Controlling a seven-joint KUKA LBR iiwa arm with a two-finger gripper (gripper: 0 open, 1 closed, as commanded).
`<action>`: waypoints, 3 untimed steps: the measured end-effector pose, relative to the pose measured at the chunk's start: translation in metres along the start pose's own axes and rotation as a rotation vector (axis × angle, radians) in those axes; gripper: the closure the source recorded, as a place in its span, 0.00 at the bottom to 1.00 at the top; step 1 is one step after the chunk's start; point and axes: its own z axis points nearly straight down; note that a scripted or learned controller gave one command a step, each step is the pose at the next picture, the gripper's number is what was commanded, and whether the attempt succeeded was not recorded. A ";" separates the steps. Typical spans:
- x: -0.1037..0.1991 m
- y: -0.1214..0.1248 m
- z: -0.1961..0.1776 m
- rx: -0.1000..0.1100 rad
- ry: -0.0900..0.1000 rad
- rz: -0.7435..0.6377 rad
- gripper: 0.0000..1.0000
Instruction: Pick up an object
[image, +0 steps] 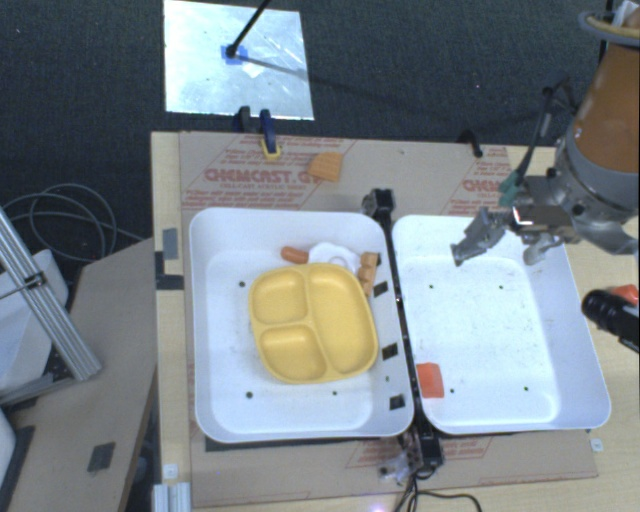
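The left bin (215, 330) holds one yellow divided tray (310, 322) with three compartments, and just behind it lie one small orange piece (294, 255), what looks like one white object (333, 256) partly hidden by the tray's far rim, and one tan block (368, 267) near the bin's right wall. The right bin (520, 330) holds one orange-red block (429, 379) in its near left corner, while a second tan-orange block (325, 166) lies outside both bins on the cardboard behind them. The gripper (500, 246) hangs over the right bin's far edge, its two fingers spread apart with nothing between them, well apart from the orange-red block.
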 end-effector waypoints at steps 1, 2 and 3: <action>0.071 0.000 0.117 0.016 0.000 -0.003 0.00; 0.014 -0.002 0.224 0.018 -0.002 0.011 0.00; -0.044 0.002 0.052 -0.010 -0.004 0.011 0.00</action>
